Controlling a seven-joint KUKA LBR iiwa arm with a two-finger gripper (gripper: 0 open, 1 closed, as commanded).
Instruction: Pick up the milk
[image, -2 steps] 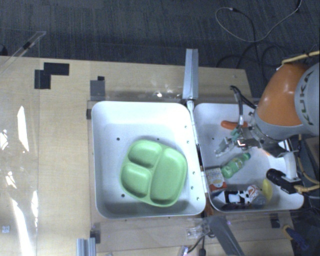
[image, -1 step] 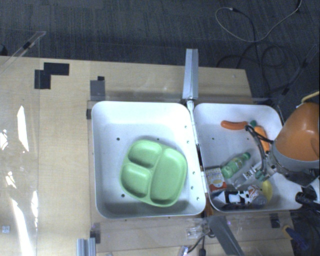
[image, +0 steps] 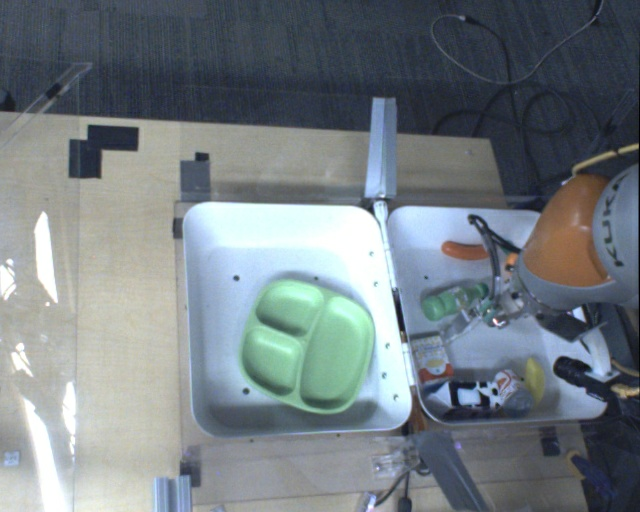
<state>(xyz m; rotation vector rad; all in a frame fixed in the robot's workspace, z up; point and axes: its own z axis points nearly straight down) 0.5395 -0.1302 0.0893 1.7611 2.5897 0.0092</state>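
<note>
A black-and-white cow-patterned carton (image: 483, 393), which I take for the milk, lies on its side near the front edge of the right bin (image: 560, 220). My gripper (image: 492, 303) hangs over the middle of that bin, at the right end of a green bottle (image: 449, 301) lying on its side. It is well behind the milk and apart from it. The grey arm with its orange band (image: 565, 240) comes in from the right and covers the bin's right part.
An orange carrot-like piece (image: 462, 249) lies at the back of the right bin. A small white-and-red box (image: 431, 358) sits by its left wall and a yellow item (image: 535, 377) near the front right. The left bin (image: 215, 250) holds a green divided plate (image: 307, 345).
</note>
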